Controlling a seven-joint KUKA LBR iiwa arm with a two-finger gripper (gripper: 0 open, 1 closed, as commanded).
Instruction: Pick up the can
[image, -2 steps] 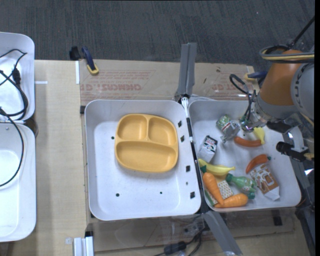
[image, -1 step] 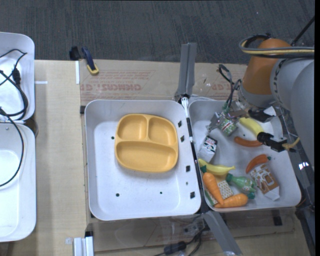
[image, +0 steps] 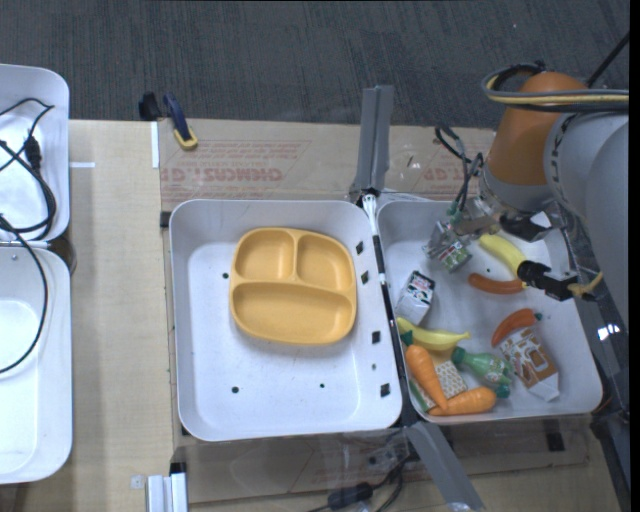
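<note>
Plainly, little writing is offering itself for reading: the brown cardboard sheet (image: 260, 160) lying on the surface (image: 110, 300) under the bins is showing large red lettering, but it is appearing reversed and too faint to make out. The small brown-and-white carton (image: 530, 362) in the near right corner of the right white bin (image: 585, 395) is carrying a printed picture whose words are too small to tell, and the small white pack with black and pink print (image: 418, 295) is likewise showing no legible brand. The small silvery can with green markings (image: 450, 252) is lying in the far part of the right white bin, tilted, looking dented and glinting; its label is too blurred to read. The gripper (image: 462, 225) is hanging right over it, touching or nearly touching its top, and whether the gripper is open or closed is not possible to tell, nor whether it is gripping the can. The grey arm with its orange band (image: 530, 140) is reaching in above that corner. Just beside the can a yellow toy banana (image: 500, 252) is lying, with an orange-red toy sausage (image: 495, 285) near it. Nearer the front edge a second yellow banana (image: 435, 337), two orange toy carrots (image: 428, 378) and a green bottle-like toy (image: 485, 365) are crowding together. The left white bin (image: 200, 400) is holding a yellow divided plastic plate (image: 293, 285), lying flat, well apart from the can.
</note>
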